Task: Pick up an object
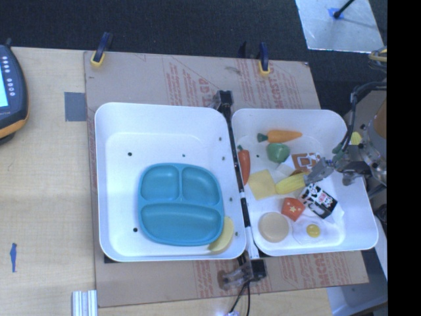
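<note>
The end effector (323, 170) hovers low over the right bin (332, 243), apparently lining up on the toy food crowded there; its opening cannot be told.

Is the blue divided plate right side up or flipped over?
Right side up. The blue divided plate lies flat in the left bin, its three hollow compartments and raised dividers facing the camera; a banana rests against its corner.
</note>
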`<state>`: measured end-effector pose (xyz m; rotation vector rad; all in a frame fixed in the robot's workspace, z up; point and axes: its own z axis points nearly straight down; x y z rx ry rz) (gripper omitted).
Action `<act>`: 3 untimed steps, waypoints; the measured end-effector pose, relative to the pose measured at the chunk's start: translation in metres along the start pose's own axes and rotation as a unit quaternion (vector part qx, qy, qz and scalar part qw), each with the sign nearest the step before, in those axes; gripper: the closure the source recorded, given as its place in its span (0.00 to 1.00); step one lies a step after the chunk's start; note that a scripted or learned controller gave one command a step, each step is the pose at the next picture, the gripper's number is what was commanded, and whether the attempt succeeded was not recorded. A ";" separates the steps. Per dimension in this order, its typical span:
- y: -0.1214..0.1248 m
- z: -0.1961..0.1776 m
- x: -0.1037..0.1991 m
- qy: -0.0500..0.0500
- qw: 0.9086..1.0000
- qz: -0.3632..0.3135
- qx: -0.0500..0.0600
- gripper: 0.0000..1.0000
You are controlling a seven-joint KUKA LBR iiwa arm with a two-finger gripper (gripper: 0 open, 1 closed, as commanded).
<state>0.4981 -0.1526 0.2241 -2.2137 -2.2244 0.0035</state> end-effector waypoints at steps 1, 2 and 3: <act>0.054 0.139 0.010 0.000 1.000 -0.002 0.002 0.00; 0.054 0.122 0.007 -0.001 1.000 -0.001 0.000 1.00; 0.043 0.027 0.080 0.001 1.000 -0.003 -0.005 1.00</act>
